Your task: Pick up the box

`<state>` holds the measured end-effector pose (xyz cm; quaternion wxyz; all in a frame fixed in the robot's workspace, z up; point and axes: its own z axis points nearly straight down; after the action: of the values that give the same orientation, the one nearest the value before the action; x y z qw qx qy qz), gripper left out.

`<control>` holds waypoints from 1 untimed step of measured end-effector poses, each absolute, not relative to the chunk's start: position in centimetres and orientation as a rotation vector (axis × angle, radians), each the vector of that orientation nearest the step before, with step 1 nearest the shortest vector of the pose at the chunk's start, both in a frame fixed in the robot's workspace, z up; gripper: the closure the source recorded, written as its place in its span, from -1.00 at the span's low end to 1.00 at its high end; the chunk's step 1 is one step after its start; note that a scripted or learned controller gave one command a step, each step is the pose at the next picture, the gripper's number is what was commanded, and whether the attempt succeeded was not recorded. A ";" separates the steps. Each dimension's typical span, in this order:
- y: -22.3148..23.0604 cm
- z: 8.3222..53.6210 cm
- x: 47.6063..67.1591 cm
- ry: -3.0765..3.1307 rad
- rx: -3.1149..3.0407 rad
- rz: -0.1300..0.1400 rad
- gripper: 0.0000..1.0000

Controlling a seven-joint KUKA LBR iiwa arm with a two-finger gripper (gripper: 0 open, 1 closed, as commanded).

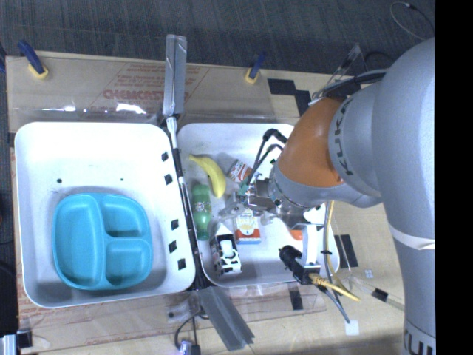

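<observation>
Seen from above, two white bins sit side by side on the bench. The left bin (29,198) fills the left half of the frame and holds a blue divided plate (102,239) in its lower part. The right bin (222,135) lies at the centre of the frame, and the grey arm (392,139) with its orange band (314,150) reaches over it from the right.

The gripper (247,207) hangs low over the middle of the right bin. Whether it is spread or pressed together cannot be told, as the wrist hides much of it.

The box (249,230), small with orange and white print, lies on the bin floor just below the gripper in the frame, touching or very near its tip. No thing can be seen pinched in the gripper.

A yellow banana (212,173) lies in the upper left part of this bin, with a green bottle (202,205) just below it along the left wall. A small black and white toy (228,254) sits near the bin's lower edge. A small red and white packet (238,171) lies just right of the banana.
</observation>
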<state>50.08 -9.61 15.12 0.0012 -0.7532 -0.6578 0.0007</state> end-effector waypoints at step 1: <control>-12.2 10.1 48.5 -2.029 -2.399 -0.001 -1.00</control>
<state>48.46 -12.24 10.12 -0.0001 -0.7635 -0.6458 -0.0005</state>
